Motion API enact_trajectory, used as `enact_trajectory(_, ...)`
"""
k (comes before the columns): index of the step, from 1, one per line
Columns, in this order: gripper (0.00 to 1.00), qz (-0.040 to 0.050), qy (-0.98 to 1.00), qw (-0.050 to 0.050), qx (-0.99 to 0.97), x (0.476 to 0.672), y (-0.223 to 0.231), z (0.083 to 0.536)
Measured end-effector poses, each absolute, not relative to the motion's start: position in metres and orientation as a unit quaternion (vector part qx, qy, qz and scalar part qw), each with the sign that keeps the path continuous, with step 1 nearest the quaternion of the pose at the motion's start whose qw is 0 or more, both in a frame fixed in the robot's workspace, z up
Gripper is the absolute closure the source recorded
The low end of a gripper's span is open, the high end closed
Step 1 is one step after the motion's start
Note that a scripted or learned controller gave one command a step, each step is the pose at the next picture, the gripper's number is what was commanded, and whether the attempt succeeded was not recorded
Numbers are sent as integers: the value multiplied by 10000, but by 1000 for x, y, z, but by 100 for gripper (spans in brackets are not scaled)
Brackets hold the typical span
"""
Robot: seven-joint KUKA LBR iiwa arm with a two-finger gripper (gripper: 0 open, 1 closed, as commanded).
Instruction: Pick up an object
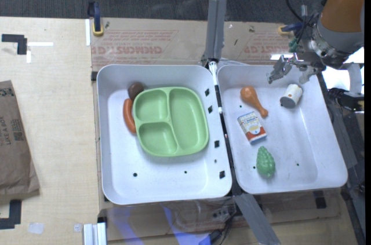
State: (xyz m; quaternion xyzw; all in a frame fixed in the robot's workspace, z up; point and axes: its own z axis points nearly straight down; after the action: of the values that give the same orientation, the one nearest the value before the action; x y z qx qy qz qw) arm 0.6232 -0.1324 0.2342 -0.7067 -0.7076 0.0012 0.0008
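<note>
The right bin (pixel 307 168) holds an orange drumstick (pixel 253 100), a small white and orange carton (pixel 251 125), a bumpy green toy (pixel 265 161) and a white and grey cylinder (pixel 291 94). My gripper (pixel 288 71) hangs over the bin's far right corner, just above and behind the cylinder. Its fingers are spread open with nothing between them. The drumstick lies to the gripper's lower left.
The left bin (pixel 116 180) carries a green divided plate (pixel 171 120), with an orange sausage (pixel 128 115) and a brown ball (pixel 135 90) tucked at its left edge. A grey divider post (pixel 214 29) rises between the bins at the back. Cables hang near the arm.
</note>
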Motion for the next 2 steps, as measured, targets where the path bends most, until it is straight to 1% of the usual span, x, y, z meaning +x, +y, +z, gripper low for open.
enact_trajectory(1, 0, 9, -6752, 1, -7376, 659, -83, 201)
enact_trajectory(2, 0, -1, -6718, -12, -7408, 659, -95, 93)
